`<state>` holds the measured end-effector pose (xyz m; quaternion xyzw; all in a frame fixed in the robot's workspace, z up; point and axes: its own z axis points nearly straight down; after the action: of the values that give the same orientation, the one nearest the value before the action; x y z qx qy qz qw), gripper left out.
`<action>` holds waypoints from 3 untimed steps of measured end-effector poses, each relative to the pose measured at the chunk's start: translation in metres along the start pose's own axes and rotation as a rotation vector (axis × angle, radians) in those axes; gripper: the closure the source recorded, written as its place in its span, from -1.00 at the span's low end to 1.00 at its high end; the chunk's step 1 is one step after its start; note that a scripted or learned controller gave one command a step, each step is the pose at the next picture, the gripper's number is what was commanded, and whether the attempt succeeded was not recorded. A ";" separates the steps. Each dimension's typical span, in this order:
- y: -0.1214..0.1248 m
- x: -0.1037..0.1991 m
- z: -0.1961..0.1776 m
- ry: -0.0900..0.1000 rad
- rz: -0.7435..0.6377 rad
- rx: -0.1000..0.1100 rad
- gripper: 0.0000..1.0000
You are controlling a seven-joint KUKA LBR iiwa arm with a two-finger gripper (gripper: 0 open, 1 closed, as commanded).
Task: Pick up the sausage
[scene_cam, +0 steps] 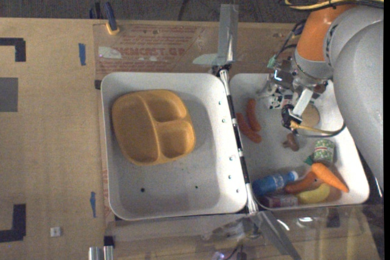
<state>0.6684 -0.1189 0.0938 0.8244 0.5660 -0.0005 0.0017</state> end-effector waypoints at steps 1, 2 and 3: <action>-0.039 -0.015 0.004 0.006 0.291 -0.003 -1.00; -0.024 0.021 0.008 0.002 0.690 0.004 -1.00; -0.023 0.023 -0.004 0.003 0.684 0.003 1.00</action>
<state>0.6552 -0.0887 0.0974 0.9665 0.2567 0.0005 -0.0002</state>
